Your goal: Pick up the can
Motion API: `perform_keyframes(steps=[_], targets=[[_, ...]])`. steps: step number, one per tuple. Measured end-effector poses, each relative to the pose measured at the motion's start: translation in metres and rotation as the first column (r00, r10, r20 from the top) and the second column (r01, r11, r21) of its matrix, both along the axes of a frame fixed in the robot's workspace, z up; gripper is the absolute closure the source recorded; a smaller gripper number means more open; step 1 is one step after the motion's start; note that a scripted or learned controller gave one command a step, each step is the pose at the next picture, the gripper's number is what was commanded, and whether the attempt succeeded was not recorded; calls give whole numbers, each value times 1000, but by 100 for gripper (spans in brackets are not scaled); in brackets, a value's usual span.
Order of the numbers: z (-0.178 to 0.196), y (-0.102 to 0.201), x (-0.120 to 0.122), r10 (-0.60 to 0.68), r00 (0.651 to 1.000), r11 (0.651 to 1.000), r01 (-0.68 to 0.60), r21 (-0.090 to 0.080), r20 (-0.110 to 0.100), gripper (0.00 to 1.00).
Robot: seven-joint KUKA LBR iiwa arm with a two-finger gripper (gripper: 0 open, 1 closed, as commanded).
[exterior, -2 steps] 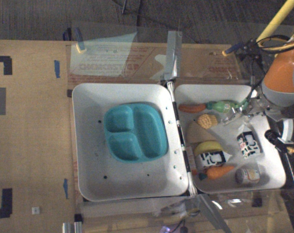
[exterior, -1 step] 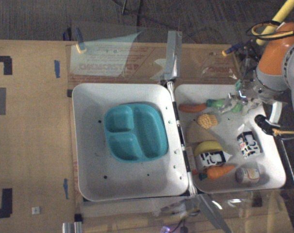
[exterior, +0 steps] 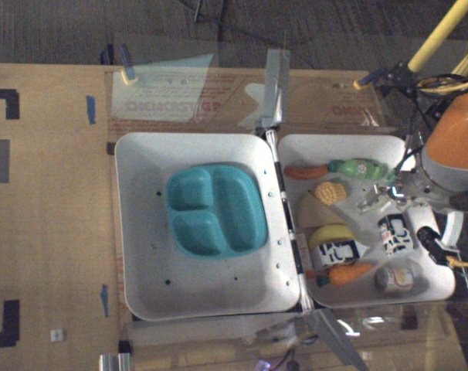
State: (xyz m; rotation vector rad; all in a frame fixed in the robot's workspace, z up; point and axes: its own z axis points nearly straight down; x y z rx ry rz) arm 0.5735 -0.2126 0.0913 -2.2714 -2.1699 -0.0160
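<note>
The can is a small silvery cylinder with a pale label. It lies on its side in the front right corner of the right bin, just right of an orange carrot. My gripper hangs over the middle right of that bin, below a green bottle and right of a corn cob. It is well behind the can and apart from it. The grey wrist and orange band rise at the bin's right edge.
The right bin also holds a reddish sausage-shaped toy, a banana and two black-and-white tagged blocks. A teal divided plate lies in the left bin. Cables and a yellow pole stand at the back right.
</note>
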Motion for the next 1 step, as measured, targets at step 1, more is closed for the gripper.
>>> perform_keyframes(steps=[1], targets=[[-1, 30, -58, 11, 1000, 1000, -11, -10, 4, 0]])
